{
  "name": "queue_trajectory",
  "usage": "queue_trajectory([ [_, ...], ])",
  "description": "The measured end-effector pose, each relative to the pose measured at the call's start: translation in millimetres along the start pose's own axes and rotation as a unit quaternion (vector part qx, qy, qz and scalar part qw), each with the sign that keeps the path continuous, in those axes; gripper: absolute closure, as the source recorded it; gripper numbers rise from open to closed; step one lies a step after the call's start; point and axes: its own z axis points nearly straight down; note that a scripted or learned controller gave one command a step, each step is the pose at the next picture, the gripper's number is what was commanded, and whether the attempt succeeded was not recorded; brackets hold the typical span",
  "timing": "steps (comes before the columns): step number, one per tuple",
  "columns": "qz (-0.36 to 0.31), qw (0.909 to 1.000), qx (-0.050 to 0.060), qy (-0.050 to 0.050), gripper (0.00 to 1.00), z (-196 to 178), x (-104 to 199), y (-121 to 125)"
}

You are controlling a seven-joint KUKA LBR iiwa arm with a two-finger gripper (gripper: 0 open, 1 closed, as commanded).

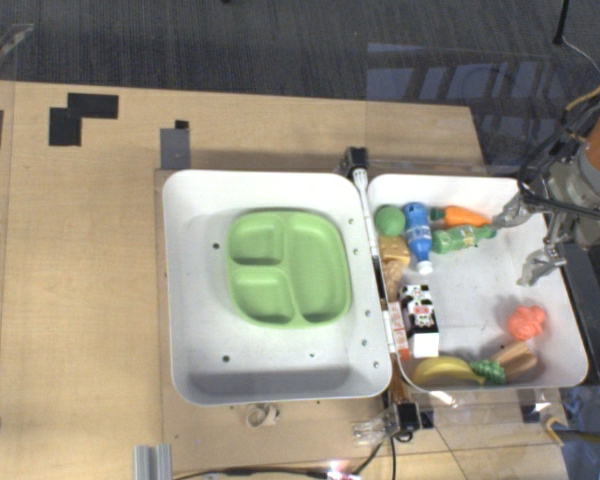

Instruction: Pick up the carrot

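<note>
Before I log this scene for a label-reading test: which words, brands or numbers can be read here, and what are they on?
No text can be read in this view.
Black and white carton: dark markings, too blurred to read.
Blue bottle: any label is too small to read.
Green bottle: no legible label.
Carrot, green divided plate and gripper: no writing visible.

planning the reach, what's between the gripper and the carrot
In the camera view, only bare white floor of the right bin lies between the gripper and the carrot; a green bottle lies just below that line.
</note>
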Motion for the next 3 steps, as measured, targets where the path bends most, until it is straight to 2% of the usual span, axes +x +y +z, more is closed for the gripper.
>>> queue_trajectory([
  [1, -0.039, 0.9992, -0.002, 0.002, 0.00, 89.3, -46.3, -9.6],
  [2, 0.035, 0.9994, 0.001, -0.004, 0.00, 34.7, -86.6, -19.8],
  [3, -0.031, 0.9995, 0.001, -0.003, 0.00, 41.9, -86.2, -19.3],
])
